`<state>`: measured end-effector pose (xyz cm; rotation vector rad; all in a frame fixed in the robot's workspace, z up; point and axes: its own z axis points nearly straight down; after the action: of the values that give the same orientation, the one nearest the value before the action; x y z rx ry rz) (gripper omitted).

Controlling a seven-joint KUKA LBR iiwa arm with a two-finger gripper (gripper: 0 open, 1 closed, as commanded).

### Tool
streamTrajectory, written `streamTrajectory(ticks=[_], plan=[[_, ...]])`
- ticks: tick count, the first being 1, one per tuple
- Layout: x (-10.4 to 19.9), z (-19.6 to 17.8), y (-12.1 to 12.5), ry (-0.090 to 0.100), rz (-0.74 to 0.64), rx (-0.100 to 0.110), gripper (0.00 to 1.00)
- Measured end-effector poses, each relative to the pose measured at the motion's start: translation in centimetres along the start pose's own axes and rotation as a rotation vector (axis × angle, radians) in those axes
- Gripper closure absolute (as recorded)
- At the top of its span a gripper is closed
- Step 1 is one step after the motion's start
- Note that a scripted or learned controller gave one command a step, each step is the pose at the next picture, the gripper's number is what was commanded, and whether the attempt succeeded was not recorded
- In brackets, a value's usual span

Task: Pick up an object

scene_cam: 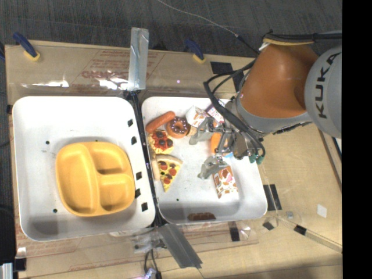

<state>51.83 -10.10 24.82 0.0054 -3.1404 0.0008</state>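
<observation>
The grey arm (279,92) comes in from the right side of the bench and bends down over the right bin (250,205), its orange band turned up toward the camera. The wrist hangs over the upper right part of this bin, with black cables around it. The gripper (210,168) points down toward the middle of the bin, and it stands just beside a small carton (224,182) printed in red and white. If the gripper is closed or released, I cannot tell, because the metal parts are small and blurred, and nothing is seen clearly held in it.

The objects of the task lie in the right bin. Near its left wall lie a sausage (160,121), a chocolate donut (179,127), and two pizza slices, one (160,140) under the sausage and one (168,171) nearer to the front edge. An orange piece (215,141) and some wrapped packets (202,117) lie near the back edge, partly under the arm. The carton lies toward the right wall.

The front part of the right bin, along its front edge, has bare white floor, and also the strip between the pizza slices and the gripper.

The left bin (29,115) carries a yellow divided tray (96,178) in its middle, with bare floor around it toward all four walls. The two bins touch along their shared edge.
</observation>
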Motion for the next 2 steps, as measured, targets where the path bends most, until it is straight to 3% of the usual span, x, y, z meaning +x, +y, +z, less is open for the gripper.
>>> streamTrajectory(ticks=[1, 2], plan=[[-2.2, 11.2, -9.2, 0.009, -0.068, -0.003, 0.00], [-6.8, 15.4, -10.8, -0.007, -0.066, 0.002, 0.00]])
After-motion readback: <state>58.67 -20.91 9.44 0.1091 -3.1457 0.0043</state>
